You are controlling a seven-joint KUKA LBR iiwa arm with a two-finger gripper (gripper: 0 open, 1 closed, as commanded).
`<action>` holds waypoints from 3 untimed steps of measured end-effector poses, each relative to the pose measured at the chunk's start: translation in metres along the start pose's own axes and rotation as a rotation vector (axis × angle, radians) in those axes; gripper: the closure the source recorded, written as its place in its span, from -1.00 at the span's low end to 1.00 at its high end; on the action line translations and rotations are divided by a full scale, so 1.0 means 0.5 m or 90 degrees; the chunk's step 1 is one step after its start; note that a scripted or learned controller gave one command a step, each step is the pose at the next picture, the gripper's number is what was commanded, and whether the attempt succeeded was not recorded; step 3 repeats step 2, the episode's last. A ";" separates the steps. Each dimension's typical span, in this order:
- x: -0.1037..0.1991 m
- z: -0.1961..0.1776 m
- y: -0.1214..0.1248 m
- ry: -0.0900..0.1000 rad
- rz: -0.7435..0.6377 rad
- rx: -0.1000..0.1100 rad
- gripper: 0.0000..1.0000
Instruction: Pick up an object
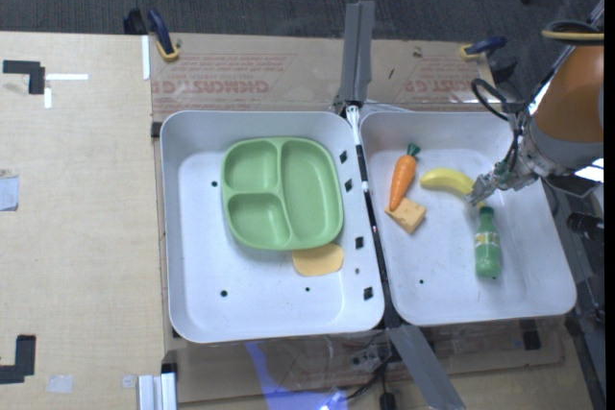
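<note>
Bench [77, 235]: pale wood surface on the left side, with a brown cardboard sheet [250, 82] along the far edge behind the two bins.

Left bin [192, 302]: shallow and white. It carries a green divided plate [282, 192] with three compartments, lying flat toward the far half of the bin. A flat yellow-orange piece [318, 259] lies at the plate's near edge, partly tucked under it, near the bin's middle.

Right bin [442, 298]: shallow and white, side by side with the left bin and touching it along a shared rim.

Carrot [402, 180]: orange with a green top, lying at a slant near the right bin's left wall, the green end pointing to the far edge.

Yellow block [408, 214]: a small wedge like cheese, touching the carrot's lower tip.

Banana [448, 180]: yellow, lying across the middle of the right bin's far half, just right of the carrot.

Green bottle [487, 245]: lying on its side toward the right bin's right wall, cap end pointing to the far edge, just below the banana's right end.

Arm [567, 110]: grey with an orange band, reaching in over the right bin's right rim.

Gripper [485, 187]: low in the right bin, at the banana's right end and just above the bottle's cap. Whether the claw is wide, narrow or closed on anything cannot be told; the tips are too small and blurred.
</note>
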State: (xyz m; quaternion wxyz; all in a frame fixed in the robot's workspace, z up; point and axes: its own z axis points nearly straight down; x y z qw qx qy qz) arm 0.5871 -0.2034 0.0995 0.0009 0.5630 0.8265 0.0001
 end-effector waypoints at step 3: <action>0.180 -0.183 0.227 0.000 0.022 0.001 1.00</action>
